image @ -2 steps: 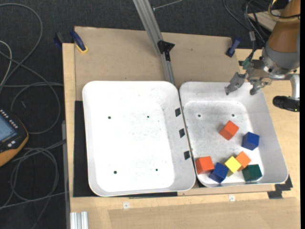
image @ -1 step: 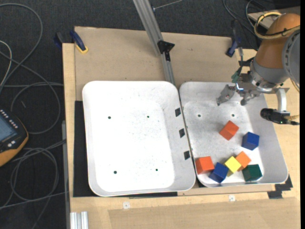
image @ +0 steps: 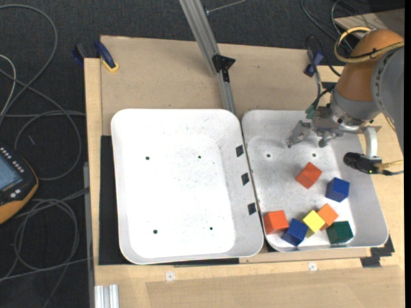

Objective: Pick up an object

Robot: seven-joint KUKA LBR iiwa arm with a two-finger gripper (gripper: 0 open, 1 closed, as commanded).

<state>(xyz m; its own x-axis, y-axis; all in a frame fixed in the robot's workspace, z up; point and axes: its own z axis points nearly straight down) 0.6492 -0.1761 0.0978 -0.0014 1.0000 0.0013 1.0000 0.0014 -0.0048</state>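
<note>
Hovering pincer (image: 309, 137), blocks (image: 313, 221) crowding near rim

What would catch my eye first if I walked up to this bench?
Probably the cluster of small coloured cubes in the right shallow white bin: a red-orange cube alone mid-bin, with a blue cube, yellow cube and green cube nearer the front edge. Next, the grey arm with its orange band poised over that bin's far end, its two-finger gripper above bare floor.

no readable text, labels or numbers (anywhere)
</note>
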